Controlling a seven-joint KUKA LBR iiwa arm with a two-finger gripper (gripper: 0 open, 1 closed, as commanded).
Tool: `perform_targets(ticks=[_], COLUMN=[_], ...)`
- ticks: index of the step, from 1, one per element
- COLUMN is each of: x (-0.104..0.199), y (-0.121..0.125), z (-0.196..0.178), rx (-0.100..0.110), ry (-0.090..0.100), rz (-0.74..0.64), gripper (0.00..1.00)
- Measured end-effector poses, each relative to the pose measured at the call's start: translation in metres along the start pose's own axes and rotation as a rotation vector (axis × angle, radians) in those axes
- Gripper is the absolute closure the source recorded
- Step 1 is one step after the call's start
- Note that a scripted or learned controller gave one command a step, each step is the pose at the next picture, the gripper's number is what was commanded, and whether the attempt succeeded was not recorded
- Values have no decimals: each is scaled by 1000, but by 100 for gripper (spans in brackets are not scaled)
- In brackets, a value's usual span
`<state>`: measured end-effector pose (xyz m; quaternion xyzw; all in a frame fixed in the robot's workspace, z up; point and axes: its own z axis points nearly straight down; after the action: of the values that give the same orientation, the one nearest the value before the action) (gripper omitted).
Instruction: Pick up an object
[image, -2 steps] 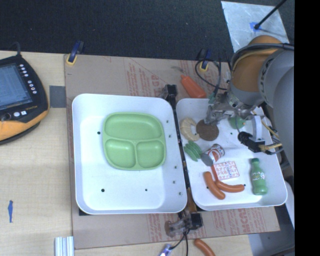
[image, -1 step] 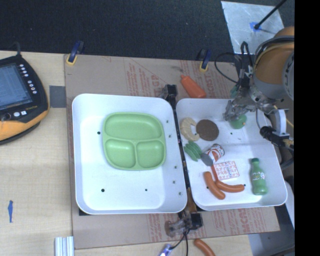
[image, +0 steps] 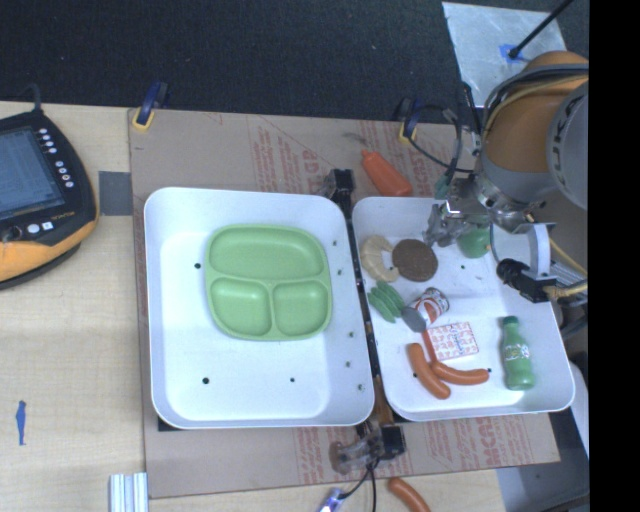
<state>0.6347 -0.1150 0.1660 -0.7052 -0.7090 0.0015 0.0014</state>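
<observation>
My gripper (image: 449, 224) hangs over the far end of the right bin (image: 548, 398), just right of a brown round disc (image: 413, 260). A small green object (image: 476, 241) sits right against the gripper's right side; I cannot tell whether it is held. Lying in the same bin are a beige ring (image: 376, 256), a green pea pod (image: 385, 300), a small can (image: 431, 303), a red-and-white box (image: 453, 342), two sausages (image: 445, 374) and a green bottle (image: 516, 352).
The left bin (image: 175, 380) holds a green divided plate (image: 268, 280). An orange carrot (image: 385, 173) lies on the cardboard beyond the bins. A control pendant (image: 40, 195) rests at the far left. The arm's orange band (image: 525, 120) looms over the right bin's far corner.
</observation>
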Motion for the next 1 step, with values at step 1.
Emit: perform_targets(ticks=[1], x=[0], y=[0], z=[0], rx=[1], ry=[0], rz=[0], gripper=[0])
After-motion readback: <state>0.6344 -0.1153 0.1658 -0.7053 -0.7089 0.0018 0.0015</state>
